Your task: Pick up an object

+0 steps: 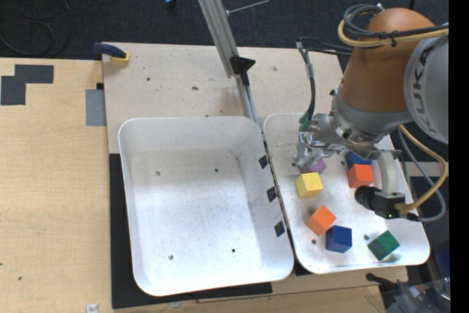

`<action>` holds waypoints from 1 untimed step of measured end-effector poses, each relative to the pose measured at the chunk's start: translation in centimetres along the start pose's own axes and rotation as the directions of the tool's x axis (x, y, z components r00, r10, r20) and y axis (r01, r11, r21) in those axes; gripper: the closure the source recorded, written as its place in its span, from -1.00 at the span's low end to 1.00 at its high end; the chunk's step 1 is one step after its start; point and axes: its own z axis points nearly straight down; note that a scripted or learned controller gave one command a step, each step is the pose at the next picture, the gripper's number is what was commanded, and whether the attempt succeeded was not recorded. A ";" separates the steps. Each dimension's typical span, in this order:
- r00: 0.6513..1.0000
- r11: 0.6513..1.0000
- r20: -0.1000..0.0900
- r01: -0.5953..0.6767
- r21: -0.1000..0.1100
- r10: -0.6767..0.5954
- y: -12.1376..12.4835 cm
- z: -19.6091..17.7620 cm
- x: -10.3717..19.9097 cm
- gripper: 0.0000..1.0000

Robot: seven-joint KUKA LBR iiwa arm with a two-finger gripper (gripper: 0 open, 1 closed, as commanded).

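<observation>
Careful: your gripper (309, 155) hangs just above the small purple cube (315, 164), touching the yellow wooden cube (308, 185); grip state unclear. Crowding there could nudge it aside, spoiling your grasp.

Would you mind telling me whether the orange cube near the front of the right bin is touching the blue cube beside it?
Cannot tell. In the camera view the orange cube and the blue cube meet corner to corner, with neither a clear gap nor plain contact between them.

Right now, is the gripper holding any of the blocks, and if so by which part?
It cannot be told. The gripper sits low over a purple block beside the yellow block, but whether the purple block is between its fingers is unclear.
</observation>
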 end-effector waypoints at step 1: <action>1.000 1.000 0.001 -0.001 0.002 0.001 0.4 0.8 4.4 1.00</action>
